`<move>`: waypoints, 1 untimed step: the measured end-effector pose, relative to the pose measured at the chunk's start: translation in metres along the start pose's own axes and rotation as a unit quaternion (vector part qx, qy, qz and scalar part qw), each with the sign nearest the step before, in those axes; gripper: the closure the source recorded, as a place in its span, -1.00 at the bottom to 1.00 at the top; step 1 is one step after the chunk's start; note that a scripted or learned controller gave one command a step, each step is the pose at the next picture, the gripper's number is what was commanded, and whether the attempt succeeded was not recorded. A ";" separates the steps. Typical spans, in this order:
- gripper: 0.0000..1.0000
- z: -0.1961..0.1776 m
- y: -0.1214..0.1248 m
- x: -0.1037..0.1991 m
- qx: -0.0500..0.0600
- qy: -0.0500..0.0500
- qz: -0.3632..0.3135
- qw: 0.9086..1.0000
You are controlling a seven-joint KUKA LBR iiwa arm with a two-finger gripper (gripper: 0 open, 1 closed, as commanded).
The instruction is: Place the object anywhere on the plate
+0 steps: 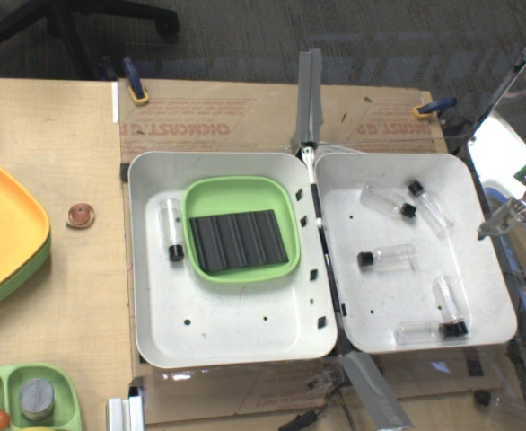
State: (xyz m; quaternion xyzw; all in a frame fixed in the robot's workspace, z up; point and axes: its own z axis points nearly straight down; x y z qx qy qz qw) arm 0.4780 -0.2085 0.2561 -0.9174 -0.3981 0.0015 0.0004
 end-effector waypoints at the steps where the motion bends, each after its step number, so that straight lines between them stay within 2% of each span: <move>1: -1.00 0.021 0.014 0.002 0.001 -0.001 0.040 0.999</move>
